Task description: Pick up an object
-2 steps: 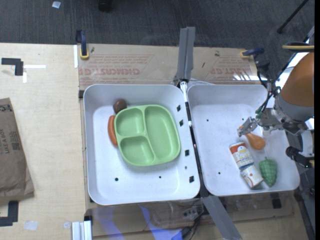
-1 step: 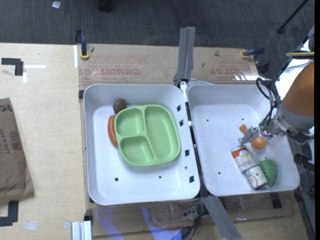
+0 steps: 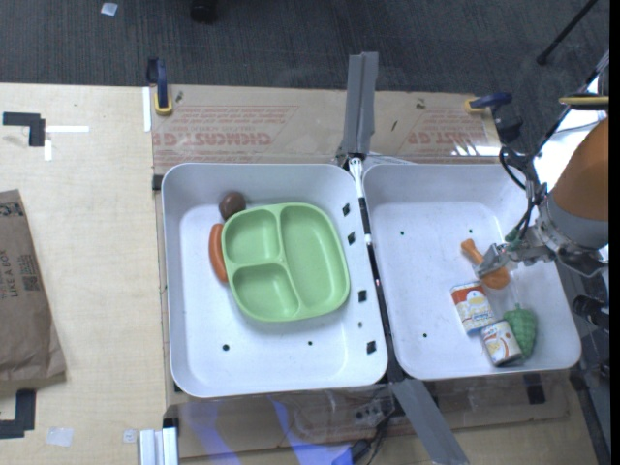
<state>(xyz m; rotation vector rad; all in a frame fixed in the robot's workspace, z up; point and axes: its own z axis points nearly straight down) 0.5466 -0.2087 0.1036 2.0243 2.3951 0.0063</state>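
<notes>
- Camera view, left bin (image 3: pixel 194 356): a green divided plate (image 3: pixel 286 260), with a brown ball (image 3: pixel 232 204) and an orange sausage-shaped piece (image 3: pixel 217 252) tucked against its left rim.
- Right bin (image 3: pixel 426 347): the claw (image 3: pixel 496 257) hangs low over an orange carrot-like piece (image 3: pixel 472 251); whether it is spread or pinching, I cannot tell.
- Two small cartons (image 3: pixel 472 309) and a green toy (image 3: pixel 524 329) lie just beside it; a slanted descent could nudge them or glance off the carrot.

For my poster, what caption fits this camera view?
Robot gripper reaches down to a small orange toy in the right bin.
</notes>
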